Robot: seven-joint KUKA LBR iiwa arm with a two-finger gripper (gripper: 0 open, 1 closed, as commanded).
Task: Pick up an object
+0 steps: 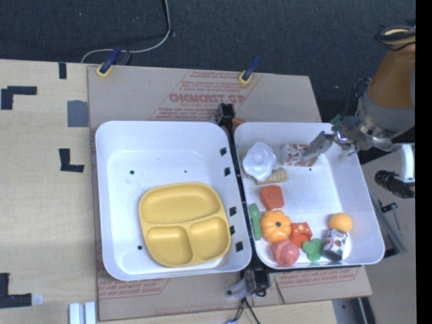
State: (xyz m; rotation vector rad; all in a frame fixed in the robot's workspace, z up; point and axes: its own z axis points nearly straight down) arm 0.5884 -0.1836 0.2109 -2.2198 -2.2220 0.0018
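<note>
Camera view, looking down at a slant. Two shallow white plastic bins sit side by side on a brown cardboard sheet (202, 93) on the pale wood bench (40, 201). The left bin (115, 140) fills the centre-left of the frame and holds a yellow three-compartment plastic tray (183, 223), lying flat in the bin's lower half.

The right bin (358, 201) sits centre-right and carries the loose items. Upper left of this bin: a white ruffled cup-like piece (259, 159), with a tan wafer-shaped piece (277, 175) just below it, touching. Beside them toward the right, near the top wall, lies a small printed packet in white and red-brown (295, 153). Mid-bin: an orange-red block (272, 197). Below it, an orange toy pumpkin (276, 225), with a slim green piece (254, 221) along the bin's left wall just beside it. Lower row: a pink-red round item (286, 252), a small red block (301, 231), a green lumpy item (312, 250), a small printed carton in white, red and black (335, 244), and an orange ball (341, 222) just above the carton.

The grey arm with the orange band (395, 73) enters at the upper right of the frame. The gripper (317, 145) hangs over the top-right part of the right bin, its tip just beside the printed packet. Fingers: state not resolvable; cannot tell whether released or clenched. Nothing is visibly between them.
</note>
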